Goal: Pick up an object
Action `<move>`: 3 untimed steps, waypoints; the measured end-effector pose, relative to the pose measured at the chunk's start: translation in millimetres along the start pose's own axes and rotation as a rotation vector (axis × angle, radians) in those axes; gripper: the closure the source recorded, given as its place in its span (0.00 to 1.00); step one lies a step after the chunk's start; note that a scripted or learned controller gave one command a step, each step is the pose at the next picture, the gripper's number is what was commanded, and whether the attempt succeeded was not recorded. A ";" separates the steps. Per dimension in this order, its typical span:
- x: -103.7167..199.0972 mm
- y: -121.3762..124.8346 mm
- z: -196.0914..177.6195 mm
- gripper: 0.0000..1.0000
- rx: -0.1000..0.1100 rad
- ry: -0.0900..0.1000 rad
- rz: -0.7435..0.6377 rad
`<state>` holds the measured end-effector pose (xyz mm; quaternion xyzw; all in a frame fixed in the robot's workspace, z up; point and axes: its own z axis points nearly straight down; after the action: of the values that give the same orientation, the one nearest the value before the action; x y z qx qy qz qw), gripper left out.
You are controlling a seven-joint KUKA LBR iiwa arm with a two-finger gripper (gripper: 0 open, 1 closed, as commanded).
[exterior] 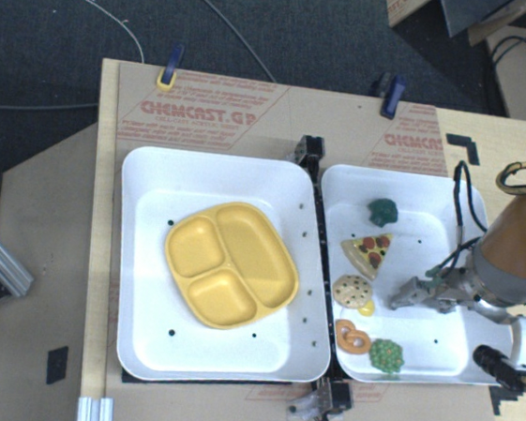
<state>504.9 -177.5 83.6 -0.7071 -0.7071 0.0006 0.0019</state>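
**Arm poised low in right bin, nothing yet picked**

A grey arm (513, 252) with an orange band reaches in from the right and holds its gripper (402, 296) low over the right bin (435, 191), the fingers pointing leftward toward a column of toy foods. Whether the fingers are spread or closed cannot be told at this angle; nothing is seen between them, so by the look of things the pick is not yet made.

The candidates all lie in the right bin, along its left side: a dark green piece (383, 210) near the top, a pizza slice (368, 252) below it, a speckled cookie (353, 290) just left of the fingertips, a small yellow piece (366, 308) beside the cookie, then a pretzel (352, 336) and a broccoli floret (385, 355) near the front wall. The cookie and the yellow piece sit nearest the gripper and look the likeliest targets.

The left bin (137, 238) holds a yellow divided tray (230, 263), lying flat and well apart from the arm.

What remains, as judged here, is the whole of the grasp and lift: closing on one item and raising it clear of the bin floor
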 end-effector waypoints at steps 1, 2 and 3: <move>-0.2 0.6 -11.2 1.00 -0.004 -0.002 0.000; -5.4 -2.1 -53.5 1.00 -0.005 -0.003 0.000; -12.0 6.0 -106.5 1.00 -0.007 -0.004 -0.001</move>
<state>511.3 -189.7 190.1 -0.7069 -0.7073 -0.0002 -0.0019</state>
